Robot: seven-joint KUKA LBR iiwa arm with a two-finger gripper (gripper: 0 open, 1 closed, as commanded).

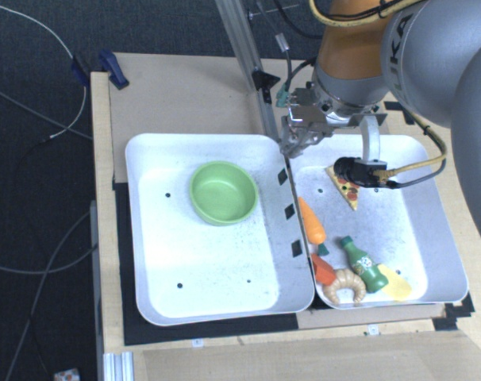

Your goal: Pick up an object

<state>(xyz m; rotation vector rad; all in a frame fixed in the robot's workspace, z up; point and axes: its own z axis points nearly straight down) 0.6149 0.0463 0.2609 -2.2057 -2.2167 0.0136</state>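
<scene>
arm: the grey arm with the orange band point(359, 6) comes in from the upper right of the frame and bends down toward the top middle, wrist aimed pretty much straight down at the bench
gripper: the two-finger gripper point(298, 141) sits low over the upper end of the seam between the two bins, right by the upper left corner of the right one; honestly can't tell if it's open or closed, it's just a dark blur from here
left bin: shallow white plastic bin on the left point(145, 213), with one round light green bowl point(223, 191) upright in its upper middle
right bin: shallow white plastic bin on the right point(431, 236), all the toys are in this one
pizza: small triangular toy pizza slice point(348, 192) in the upper middle, closest thing to the gripper, just down and right of it; long axis runs upper left to lower right
carrot: orange plastic carrot point(310, 222) lying just beside the left wall, long axis nearly up-down in the frame, upper end leaning left toward the gripper
bottle: green toy bottle with a pale label point(366, 267) lower middle, neck pointing upper left
croissant: tan toy croissant point(345, 286) curled against the bottom wall
other bits: a red-orange piece point(323, 270) touching the croissant, and a flat yellow piece point(398, 286) by the bottle's base; can't tell what either is
</scene>
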